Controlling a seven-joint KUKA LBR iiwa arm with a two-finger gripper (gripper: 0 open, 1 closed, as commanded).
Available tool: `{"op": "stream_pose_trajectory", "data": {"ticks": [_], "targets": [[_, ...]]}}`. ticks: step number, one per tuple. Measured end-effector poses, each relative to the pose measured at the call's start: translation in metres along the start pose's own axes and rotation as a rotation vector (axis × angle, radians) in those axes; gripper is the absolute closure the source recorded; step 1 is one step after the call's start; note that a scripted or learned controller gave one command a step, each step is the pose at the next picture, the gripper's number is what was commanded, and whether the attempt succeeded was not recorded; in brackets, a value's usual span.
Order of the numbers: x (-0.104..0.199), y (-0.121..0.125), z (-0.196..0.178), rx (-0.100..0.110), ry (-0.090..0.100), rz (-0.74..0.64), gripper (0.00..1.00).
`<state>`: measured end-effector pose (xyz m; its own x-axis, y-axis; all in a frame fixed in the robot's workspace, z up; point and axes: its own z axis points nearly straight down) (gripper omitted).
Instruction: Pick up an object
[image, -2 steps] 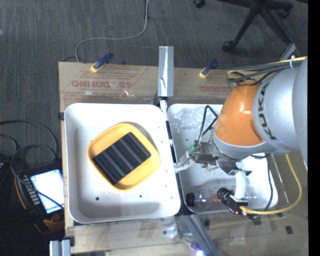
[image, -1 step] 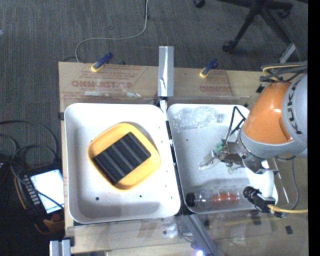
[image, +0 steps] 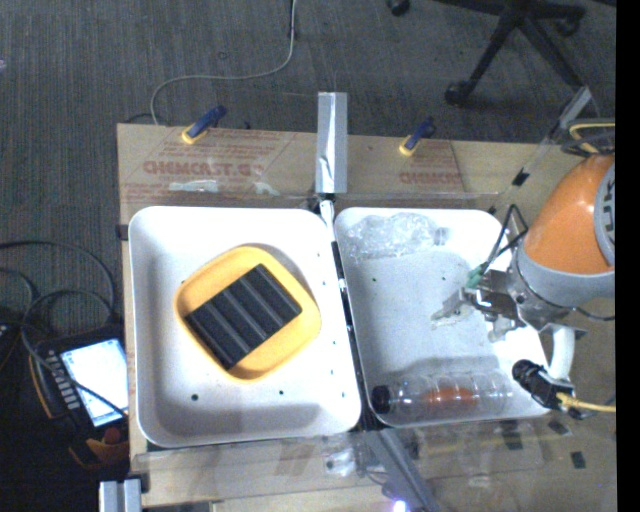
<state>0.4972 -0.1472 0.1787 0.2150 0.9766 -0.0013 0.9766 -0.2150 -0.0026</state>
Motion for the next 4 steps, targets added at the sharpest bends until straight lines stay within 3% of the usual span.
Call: {"op": "stream_pose_trajectory", "data": {"ticks": [1, 2, 3, 4], "targets": [[0.096, -0.033, -0.004, 0.002, 0.001, -0.069, 0.0], [0.043, 0.028, -0.037, -0.001, -0.002, 0.187, 0.0], [-0.005, 0.1, -0.061, -0.002, -0.003, -0.068, 0.0], [0.016, 0.011, -0.004, 0.002, 0.001, -0.086, 0.0]]}}
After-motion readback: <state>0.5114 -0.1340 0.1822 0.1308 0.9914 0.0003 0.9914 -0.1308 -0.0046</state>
